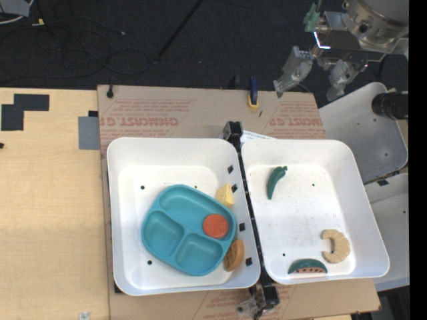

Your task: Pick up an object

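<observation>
Two shallow white bins sit side by side on the worktop (47, 199), resting on a sheet of printed cardboard (173, 115). The left bin (127, 172) holds a teal divided tray (170, 235), set at a slant, with a round orange-red piece (215, 226) lying in one of its compartments. A pale yellow wedge (225, 195) lies just beside the tray's upper right edge, near the wall between the bins, and a brown oval piece (233, 255) touches the tray's lower right edge. The right bin (360, 179) holds three pick candidates, well apart from one another: a green pepper-shaped item (275, 181) in the upper left area, a tan curved pastry-like item (335, 245) near the right wall, and a watermelon-slice item (307, 267) against the near wall. The arm enters at the upper right corner, above and beyond the far edge of the bins. Its hand (312, 79) hangs over the dark area behind the cardboard, fingers spread apart with nothing between them, well clear of every item. A blue-and-yellow clamp (253, 93) stands at the cardboard's far edge.
</observation>
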Motion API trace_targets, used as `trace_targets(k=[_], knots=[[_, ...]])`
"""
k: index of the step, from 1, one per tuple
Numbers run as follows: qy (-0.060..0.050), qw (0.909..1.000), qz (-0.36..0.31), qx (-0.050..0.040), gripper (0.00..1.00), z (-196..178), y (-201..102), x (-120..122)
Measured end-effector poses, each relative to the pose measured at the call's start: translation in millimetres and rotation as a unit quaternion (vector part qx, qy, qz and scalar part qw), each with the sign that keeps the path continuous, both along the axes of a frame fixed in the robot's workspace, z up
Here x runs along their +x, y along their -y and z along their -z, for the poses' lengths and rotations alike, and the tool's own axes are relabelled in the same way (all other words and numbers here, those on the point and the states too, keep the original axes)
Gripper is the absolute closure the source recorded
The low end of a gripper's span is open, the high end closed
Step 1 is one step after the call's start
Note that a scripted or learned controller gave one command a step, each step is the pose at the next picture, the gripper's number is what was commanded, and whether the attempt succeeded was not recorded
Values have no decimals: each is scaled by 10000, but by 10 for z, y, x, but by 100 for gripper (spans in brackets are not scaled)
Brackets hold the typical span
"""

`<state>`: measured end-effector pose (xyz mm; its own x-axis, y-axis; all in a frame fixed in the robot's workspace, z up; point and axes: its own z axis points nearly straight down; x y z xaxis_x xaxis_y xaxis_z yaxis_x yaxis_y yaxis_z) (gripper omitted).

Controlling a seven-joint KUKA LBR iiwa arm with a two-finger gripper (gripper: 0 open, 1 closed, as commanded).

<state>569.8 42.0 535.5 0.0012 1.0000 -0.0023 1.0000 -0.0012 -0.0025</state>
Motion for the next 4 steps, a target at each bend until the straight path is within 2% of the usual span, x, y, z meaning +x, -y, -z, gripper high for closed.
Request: trace_targets(k=[1,2,3,4], knots=[[-106,9999,-29,0,0,1523,-393,-805],[-10,10000,2,7,0,1441,-367,-759],[-30,10000,11,1,0,2725,-34,-205],[-41,10000,-4,7,0,3534,-121,-132]])
